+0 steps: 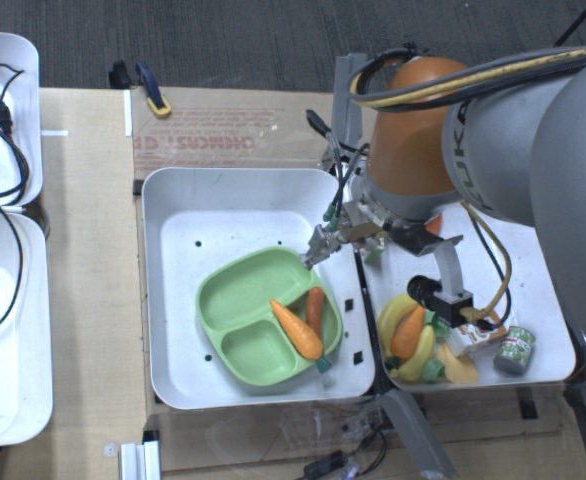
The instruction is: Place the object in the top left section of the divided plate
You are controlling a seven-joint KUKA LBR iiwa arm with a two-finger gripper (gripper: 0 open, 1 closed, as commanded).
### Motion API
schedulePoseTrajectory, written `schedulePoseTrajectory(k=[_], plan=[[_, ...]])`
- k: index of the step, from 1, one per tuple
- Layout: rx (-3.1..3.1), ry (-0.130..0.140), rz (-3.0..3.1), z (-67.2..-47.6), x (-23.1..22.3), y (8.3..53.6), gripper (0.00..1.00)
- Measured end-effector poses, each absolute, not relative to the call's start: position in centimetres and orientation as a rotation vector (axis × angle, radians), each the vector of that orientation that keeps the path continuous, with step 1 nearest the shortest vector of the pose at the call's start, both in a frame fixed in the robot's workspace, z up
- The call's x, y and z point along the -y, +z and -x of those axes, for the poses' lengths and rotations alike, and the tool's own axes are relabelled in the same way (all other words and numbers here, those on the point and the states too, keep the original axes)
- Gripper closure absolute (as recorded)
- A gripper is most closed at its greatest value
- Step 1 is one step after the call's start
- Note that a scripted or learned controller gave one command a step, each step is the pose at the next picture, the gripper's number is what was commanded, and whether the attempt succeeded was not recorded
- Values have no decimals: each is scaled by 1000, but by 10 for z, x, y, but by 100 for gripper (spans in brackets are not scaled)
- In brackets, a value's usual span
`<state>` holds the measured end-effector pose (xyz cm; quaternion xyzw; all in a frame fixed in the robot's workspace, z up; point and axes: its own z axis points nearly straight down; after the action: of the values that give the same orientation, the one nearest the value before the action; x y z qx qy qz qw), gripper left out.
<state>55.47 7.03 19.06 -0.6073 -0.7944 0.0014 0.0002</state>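
Two shallow white bins sit side by side at frame centre and right. The left bin (163, 268) holds a green divided plate (235, 290) with three sections, lying toward the bin's lower middle. Two carrots rest in the plate's right-hand section: the larger carrot (298, 329) lies diagonally, its tip pointing up-left over the divider, its green stub at the plate's lower right rim; the smaller carrot (315, 308), darker orange-red, lies more upright just beside and partly behind it, the two touching. The plate's upper left section and lower section show bare green. The arm (493, 138) enters from the right, its orange band (413, 133) over the wall between the bins. The gripper (320, 247) hangs at the plate's upper right rim, above the carrots and just apart from them; its tips are dark and small here, and whether they are spread or closed cannot be told; nothing shows between them. The right bin (548, 363) holds a cluster at its lower part: a banana (397, 318), an orange carrot-like piece (407, 334) lying over it, a pale yellow item (459, 368), a small boxed item (470, 338) and a small can (514, 349) with a green label at the far right.
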Motion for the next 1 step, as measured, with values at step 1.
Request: schedulePoseTrajectory(k=[1], plan=[[2867, 3, 1281, -527, -51, 191, 0]])
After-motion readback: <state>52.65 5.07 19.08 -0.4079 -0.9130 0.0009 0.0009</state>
